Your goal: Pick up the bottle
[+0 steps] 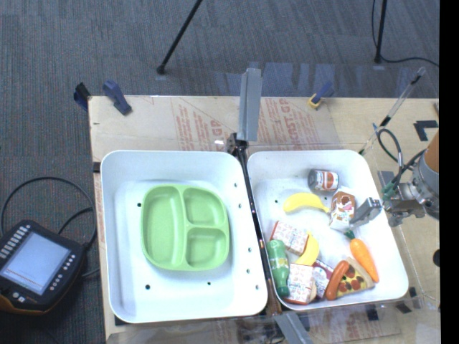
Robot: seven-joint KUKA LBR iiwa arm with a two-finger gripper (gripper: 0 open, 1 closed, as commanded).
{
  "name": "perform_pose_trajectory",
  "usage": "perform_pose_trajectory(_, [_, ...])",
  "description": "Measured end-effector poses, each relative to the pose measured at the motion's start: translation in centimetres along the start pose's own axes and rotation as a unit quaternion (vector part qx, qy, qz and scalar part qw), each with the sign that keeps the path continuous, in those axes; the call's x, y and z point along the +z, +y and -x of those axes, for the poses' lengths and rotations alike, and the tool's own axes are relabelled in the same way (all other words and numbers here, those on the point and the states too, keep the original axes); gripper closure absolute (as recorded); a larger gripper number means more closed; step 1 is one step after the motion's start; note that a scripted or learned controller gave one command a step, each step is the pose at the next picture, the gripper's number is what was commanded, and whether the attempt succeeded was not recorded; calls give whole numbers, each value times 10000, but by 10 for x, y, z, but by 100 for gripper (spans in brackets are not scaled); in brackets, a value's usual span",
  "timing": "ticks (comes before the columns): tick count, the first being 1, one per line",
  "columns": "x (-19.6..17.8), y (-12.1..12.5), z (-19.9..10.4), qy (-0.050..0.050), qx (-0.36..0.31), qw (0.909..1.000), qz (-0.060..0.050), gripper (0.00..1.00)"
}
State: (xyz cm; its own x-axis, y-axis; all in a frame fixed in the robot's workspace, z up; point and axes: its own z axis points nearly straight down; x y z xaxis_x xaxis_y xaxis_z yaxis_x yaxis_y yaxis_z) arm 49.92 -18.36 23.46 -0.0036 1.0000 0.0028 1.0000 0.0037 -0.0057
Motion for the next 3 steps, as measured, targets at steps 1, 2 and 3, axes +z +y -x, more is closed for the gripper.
perform_pose_trajectory(1, [0, 0, 0, 0, 0, 10000, 0, 0])
perform_pose_trajectory(2, [145, -16, -5, -3, 156, 9999, 49, 0])
perform_pose_trajectory(3, [149, 59, -91, -7, 248, 9997, 4, 0])
